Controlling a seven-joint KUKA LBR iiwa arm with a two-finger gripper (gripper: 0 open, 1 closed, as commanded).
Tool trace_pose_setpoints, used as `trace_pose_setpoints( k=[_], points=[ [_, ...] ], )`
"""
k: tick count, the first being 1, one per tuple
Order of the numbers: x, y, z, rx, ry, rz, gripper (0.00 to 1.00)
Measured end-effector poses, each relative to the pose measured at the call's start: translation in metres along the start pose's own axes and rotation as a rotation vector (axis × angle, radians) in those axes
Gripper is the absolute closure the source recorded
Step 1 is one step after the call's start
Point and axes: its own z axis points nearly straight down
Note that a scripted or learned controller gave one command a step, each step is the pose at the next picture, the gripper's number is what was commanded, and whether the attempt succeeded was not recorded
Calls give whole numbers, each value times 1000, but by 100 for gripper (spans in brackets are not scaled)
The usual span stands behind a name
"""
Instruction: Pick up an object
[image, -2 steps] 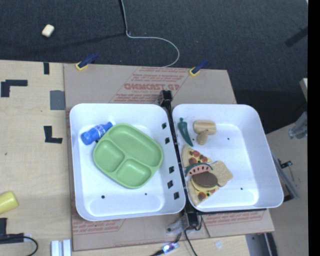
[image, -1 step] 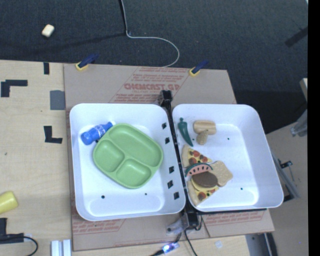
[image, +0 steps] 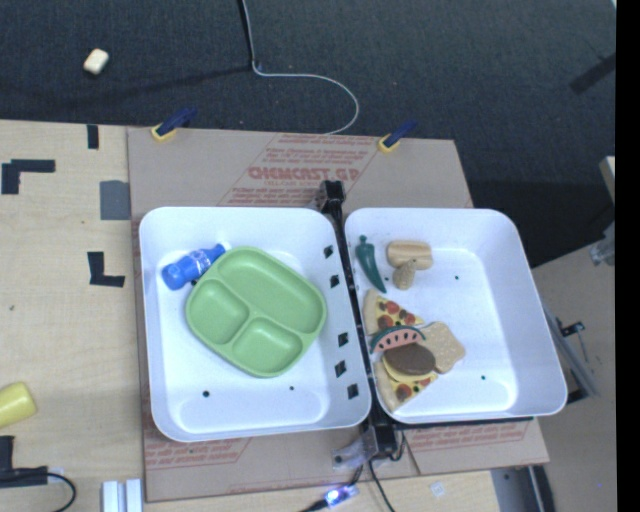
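Looking down on the desk, two shallow white bins sit side by side on a cardboard sheet. Left bin: a green divided plate lies tilted near the centre, and a blue toy bottle lies just beside the plate's upper-left rim. Right bin: a toy pizza slice lies against the wall shared with the left bin, with a brown disc resting on it; above the slice lie a green chili pepper and, just to its right, a tan mushroom-shaped piece. A yellow object lies on the desk well to the left of the left bin. The end effector's state cannot be told.
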Motion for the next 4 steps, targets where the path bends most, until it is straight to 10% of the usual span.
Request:
trace_pose_setpoints(
  k=[4],
  points=[
    [0, 12, 6, 3, 0, -1, 100]
  ],
)
